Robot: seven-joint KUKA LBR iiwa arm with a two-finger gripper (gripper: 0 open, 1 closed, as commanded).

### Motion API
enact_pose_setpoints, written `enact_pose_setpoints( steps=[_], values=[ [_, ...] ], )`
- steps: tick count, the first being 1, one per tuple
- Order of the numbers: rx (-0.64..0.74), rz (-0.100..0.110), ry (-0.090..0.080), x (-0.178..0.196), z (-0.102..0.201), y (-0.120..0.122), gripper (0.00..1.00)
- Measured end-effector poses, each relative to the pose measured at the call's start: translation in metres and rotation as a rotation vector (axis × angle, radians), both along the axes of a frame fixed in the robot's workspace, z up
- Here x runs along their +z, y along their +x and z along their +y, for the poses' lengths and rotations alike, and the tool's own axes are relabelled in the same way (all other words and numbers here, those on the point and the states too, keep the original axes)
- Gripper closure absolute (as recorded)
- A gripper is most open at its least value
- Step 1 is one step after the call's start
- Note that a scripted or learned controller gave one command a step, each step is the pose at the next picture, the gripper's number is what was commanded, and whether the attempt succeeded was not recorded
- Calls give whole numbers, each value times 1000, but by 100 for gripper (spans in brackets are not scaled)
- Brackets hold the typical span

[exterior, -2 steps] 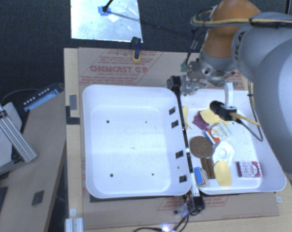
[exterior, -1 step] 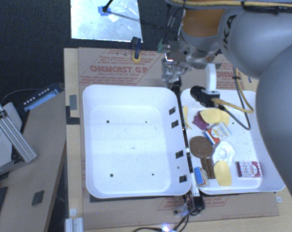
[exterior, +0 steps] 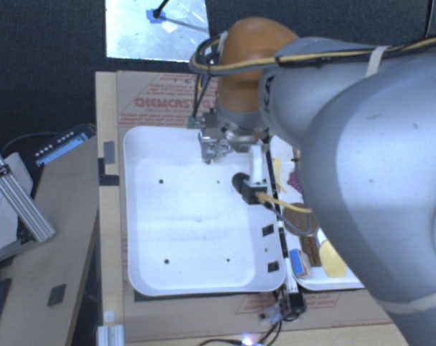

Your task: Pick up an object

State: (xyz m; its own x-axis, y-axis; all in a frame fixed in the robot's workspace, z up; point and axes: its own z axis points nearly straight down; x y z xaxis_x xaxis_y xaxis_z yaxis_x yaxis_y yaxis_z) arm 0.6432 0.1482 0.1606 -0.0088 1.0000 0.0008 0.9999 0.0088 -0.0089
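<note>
one fixed camera above the bench (exterior: 109,229) looks down at a slant on both white bins (exterior: 196,229); the arm (exterior: 362,157) looms close at right.

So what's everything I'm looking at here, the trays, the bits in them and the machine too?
left bin: one, white, middle of the bench.
right bin: one, white, beside it on the right, mostly hidden by the arm.
yellow object: one, yellow, front of the right bin.
blue object: one, blue, right bin's front left corner.
purple object: one, purple, farther back in the right bin, partly hidden.
board: one, brown with red lettering, under both bins.
shiny sheet: one, silver, behind the bench.
metal rail: one, silver, far left.
arm: one, grey with an orange band, entering from the right.
end effector: one, grey metal, over the left bin's far edge.
</note>
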Motion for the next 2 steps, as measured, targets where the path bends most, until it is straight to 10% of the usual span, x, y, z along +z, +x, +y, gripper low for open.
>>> enact_pose_setpoints(
  steps=[2],
  values=[
    [0,-11,2,16,89,25,100]
  ],
)
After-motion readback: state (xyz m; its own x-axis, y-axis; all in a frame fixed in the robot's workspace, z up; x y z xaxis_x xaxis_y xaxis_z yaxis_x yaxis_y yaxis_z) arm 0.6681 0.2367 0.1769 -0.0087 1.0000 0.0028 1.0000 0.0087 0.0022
